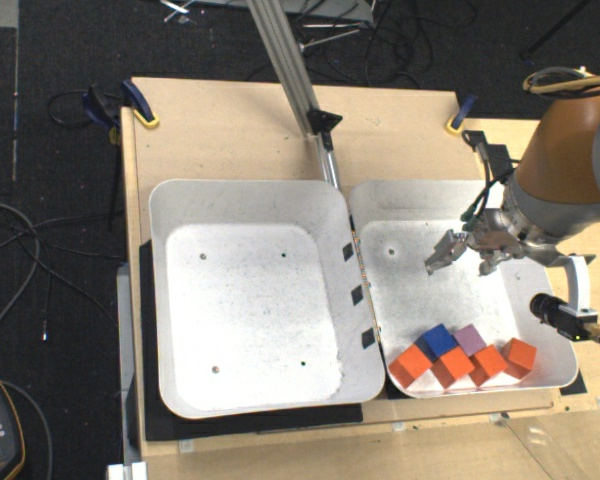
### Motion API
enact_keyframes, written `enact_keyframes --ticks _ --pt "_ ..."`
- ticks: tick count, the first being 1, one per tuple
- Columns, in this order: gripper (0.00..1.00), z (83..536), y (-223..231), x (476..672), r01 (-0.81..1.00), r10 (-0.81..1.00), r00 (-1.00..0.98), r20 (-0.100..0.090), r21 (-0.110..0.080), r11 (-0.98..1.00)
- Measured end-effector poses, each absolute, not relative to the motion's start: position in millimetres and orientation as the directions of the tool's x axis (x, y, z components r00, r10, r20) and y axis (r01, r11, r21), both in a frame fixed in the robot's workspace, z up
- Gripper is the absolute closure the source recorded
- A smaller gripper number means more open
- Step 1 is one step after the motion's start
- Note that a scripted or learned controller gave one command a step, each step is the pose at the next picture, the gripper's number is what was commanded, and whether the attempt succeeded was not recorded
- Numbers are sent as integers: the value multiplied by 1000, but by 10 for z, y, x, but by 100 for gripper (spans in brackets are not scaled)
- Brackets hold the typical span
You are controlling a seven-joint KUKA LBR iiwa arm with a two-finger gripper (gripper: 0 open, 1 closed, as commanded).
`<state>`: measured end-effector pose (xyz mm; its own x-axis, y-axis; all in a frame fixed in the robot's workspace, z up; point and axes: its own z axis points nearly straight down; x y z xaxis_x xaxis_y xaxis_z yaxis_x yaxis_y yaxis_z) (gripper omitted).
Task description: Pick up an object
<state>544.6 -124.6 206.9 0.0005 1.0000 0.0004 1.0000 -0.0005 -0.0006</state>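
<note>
Blocks were clustered at the near edge of the right bin [400, 203]: orange block [412, 365], blue block [439, 341], purple block [470, 339], more orange ones beside them. Gripper [467, 252] hung above bare bin floor mid-bin, well apart from the cluster, holding nothing; fingers looked spread, though the slanted angle made that uncertain. Step: approach, pre-grasp. Next move called for travelling toward the near edge, then descending over one block.
</note>
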Motion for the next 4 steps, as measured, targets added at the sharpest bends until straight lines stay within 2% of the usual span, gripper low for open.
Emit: enact_keyframes --ticks 1,2,3,4 --pt "0 2866 -1273 5604 1000 1000 -4 -3 10 4" --pt "0 1868 -1036 6198 1000 1000 -6 1 -5 6" --pt "0 1696 -1526 5888 1000 1000 6 -2 -4 -6" --pt "0 911 -1583 6755 1000 1000 -5 -1 2 5"
